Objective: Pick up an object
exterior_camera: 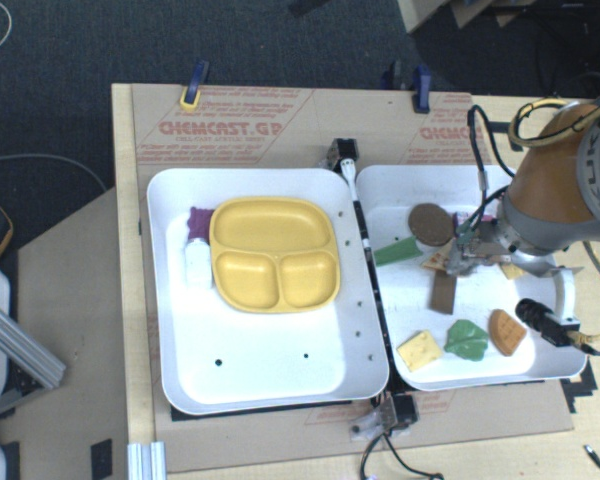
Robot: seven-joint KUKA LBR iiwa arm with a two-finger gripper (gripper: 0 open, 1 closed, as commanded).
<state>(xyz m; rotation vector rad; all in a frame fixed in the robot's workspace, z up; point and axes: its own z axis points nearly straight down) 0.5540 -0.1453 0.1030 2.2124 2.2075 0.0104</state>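
On the worktop (280, 118) two white bins sit side by side. The left bin (180, 368) holds a yellow tray (275, 251) with three compartments, and just left of it lie a purple piece (199, 222) and a white piece (197, 263), the purple one partly under the tray's edge. The right bin (400, 183) holds a green strip (396, 252) near its left wall, a brown disc (431, 224), a brown block (443, 293), a yellow wedge (419, 350), a green lump (467, 339) and an orange-brown lump (506, 332); the last three lie in a row along the near wall. The arm (560, 183) reaches in from the right over the right bin, and the claw (460, 258) is low over the spot between the disc and the block, just above the block's top end. Whether the claw is spread or pressed together cannot be told, as its tips blur into the clutter beneath. A black part (540, 320) of the arm hangs beside the orange-brown lump.
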